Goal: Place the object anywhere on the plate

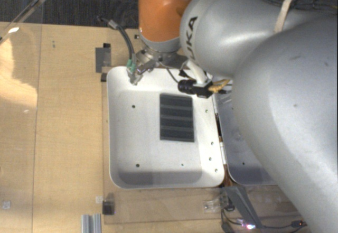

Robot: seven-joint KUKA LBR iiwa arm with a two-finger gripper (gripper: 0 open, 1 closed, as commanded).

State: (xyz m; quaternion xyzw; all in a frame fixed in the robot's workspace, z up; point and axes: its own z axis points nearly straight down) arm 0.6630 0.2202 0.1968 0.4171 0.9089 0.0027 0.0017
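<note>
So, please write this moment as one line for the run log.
arm: over left bin | gripper: at far-left corner | dark slatted block: lying flat mid-bin, apart from gripper | placing: not yet done

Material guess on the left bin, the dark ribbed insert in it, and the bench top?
Left bin: looks like moulded white plastic, matte, with rounded corners and soft shading. Dark ribbed insert: probably matte rubber or plastic, dark grey with parallel ridges; can't tell which. Bench top: light wood or laminate, semi-gloss, with a bright glare patch at left.
</note>
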